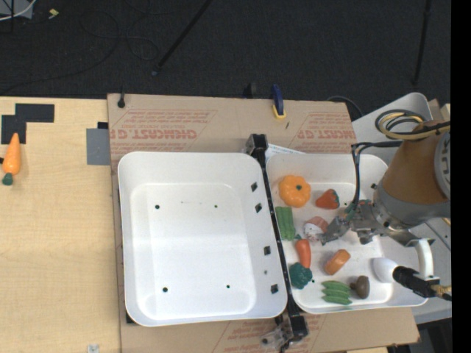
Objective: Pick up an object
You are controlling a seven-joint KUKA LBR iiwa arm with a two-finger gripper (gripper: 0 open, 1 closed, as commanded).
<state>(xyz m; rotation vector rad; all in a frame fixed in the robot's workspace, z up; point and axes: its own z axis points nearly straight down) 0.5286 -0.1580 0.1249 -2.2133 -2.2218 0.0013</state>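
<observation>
The right bin [372, 169] holds several toy foods. Among them are an orange pumpkin [295, 190], a red strawberry-like piece [328, 198], a long green piece [285, 223] and a carrot [303, 252]. A pink and white piece [315, 229] lies in the middle. My gripper [343, 223] hangs low over the bin's centre, just right of the pink and white piece and above an orange piece [337, 261]. Nothing shows between its fingers.
Near the right bin's front lie a teal piece [299, 275], a green pod [336, 293], a brown piece [360, 287] and a white piece [383, 268]. The left bin [129, 219] stands alongside. A toy carrot [11, 159] lies on the bench at far left.
</observation>
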